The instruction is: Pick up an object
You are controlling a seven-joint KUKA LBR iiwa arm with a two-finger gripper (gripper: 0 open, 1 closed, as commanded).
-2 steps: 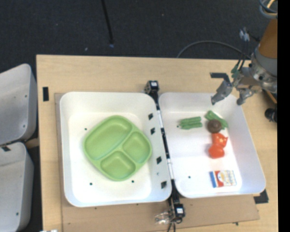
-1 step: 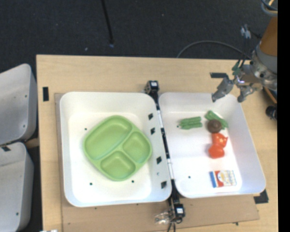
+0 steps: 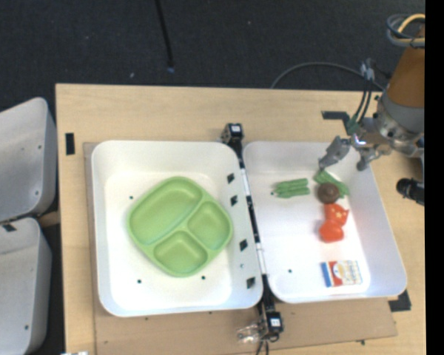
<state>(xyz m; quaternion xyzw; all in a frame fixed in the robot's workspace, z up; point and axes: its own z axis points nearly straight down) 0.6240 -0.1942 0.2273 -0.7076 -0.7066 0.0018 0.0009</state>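
Bench (image 3: 74, 117) carries two shallow white bins side by side, joined at a central seam with clips. Left bin (image 3: 111, 287) holds one big thing: green divided plate (image 3: 179, 226), three compartments, lying flat and turned at an angle, nothing in it. Looks like a drop-off spot or just clutter; not needed for a plain pick.

Right bin (image 3: 296, 287) holds the candidates, all small, spread along its right half so each can be approached on its own. Near the front: flat box (image 3: 342, 273), white with blue and red print, lying face up, well apart from the rest. Flat and low, so likely hard to pinch. Above it the red-orange item (image 3: 333, 222), lumpy, shape unclear. Just above and about touching that, a brown round object (image 3: 327, 192) beside a green leafy piece (image 3: 333, 180). To their left, a green bean-like bundle (image 3: 291, 189) lying roughly horizontal, apart from the cluster.

Arm enters from the right, orange band above the wrist. Gripper (image 3: 346, 154) sits over the upper right of the right bin, fingers spread fairly wide and angled down, nothing between them. One fingertip is near the green leafy piece; can't tell if it touches. Judgement: pre-grasp, lined up toward the brown/green cluster. Pick not yet done. Risk: crowded items there may get nudged instead of grasped.
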